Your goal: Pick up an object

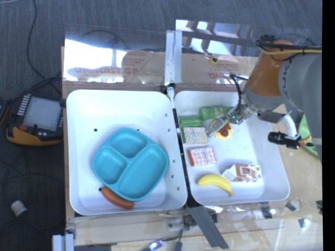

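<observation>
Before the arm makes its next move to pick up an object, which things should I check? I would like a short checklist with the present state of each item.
1. Gripper is over the right bin, where most of the objects lie: ok.
2. A target is near the gripper: ok. The green item and a small red and yellow object lie right beside it.
3. Something is held between the fingers: cannot tell, the view is too small there.
4. Neighbours leave room for a grasp: not ok. The green item, the patterned box and the gripper crowd together near the bin divider.
5. Easier targets exist: ok. The banana lies apart from the others.
</observation>
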Controlling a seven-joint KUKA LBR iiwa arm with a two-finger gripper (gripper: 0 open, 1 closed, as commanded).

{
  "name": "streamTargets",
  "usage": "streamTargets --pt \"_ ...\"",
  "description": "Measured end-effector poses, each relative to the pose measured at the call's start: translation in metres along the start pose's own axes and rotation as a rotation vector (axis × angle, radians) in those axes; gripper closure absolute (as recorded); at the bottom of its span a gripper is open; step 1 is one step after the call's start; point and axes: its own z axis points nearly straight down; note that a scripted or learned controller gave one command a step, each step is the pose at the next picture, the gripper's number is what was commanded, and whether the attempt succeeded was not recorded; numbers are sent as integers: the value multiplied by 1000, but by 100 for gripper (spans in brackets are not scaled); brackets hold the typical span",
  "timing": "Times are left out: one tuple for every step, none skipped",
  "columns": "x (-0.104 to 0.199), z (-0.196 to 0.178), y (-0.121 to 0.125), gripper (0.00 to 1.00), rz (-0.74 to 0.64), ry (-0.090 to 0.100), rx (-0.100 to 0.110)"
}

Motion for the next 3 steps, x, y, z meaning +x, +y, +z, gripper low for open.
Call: streamTargets --pt "0 -11 2 100 0 1 -4" --pt "16 -98 -24 100 -30 8 3" --pt "-8 -175 -22 100 -105 7 2"
